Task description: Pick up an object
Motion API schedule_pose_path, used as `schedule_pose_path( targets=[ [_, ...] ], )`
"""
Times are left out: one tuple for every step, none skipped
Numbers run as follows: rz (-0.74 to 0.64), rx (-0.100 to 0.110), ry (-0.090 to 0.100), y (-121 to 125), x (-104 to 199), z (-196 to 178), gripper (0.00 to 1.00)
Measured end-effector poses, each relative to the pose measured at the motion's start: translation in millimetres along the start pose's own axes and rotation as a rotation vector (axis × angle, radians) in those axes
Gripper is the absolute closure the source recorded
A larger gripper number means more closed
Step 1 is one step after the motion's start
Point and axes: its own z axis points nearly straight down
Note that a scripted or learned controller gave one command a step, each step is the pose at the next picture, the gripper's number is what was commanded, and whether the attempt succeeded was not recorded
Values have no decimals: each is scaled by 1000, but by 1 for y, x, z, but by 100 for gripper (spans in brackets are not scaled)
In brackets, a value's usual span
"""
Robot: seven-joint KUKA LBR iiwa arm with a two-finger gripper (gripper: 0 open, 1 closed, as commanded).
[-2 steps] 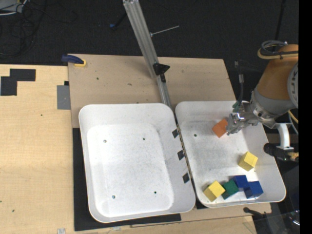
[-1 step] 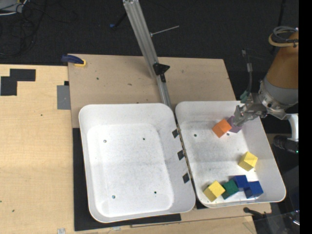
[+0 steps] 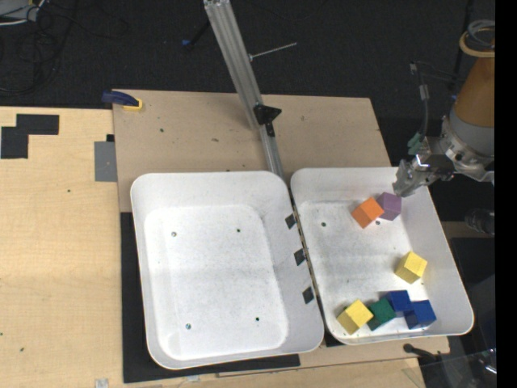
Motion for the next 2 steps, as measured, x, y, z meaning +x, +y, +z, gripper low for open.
schedule_pose_path(
  targets=[
    [-3,6,3,0,57,-5,100],
    [-2,7,3,-3,102,-5,100]
  ],
)
